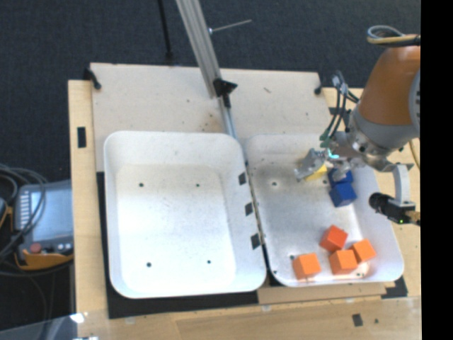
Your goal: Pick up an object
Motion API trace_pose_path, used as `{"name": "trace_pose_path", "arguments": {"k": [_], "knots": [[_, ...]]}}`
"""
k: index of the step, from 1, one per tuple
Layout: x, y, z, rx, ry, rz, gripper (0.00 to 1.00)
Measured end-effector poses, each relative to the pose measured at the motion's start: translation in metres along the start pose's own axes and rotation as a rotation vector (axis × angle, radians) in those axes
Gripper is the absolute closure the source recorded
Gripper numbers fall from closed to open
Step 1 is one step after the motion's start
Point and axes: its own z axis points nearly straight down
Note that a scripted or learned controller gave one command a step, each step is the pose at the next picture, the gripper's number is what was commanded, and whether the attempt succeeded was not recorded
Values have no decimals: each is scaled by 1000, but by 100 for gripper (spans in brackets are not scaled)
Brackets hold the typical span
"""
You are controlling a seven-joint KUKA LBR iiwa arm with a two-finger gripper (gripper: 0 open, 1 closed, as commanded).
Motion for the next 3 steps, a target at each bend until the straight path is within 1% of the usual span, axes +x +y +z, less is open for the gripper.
{"name": "trace_pose_path", "arguments": {"k": [1, 2, 3], "knots": [[0, 1, -2, -5, -1, 1, 0], [5, -7, 51, 0, -3, 5, 0], [5, -12, 95, 0, -3, 5, 0]]}}
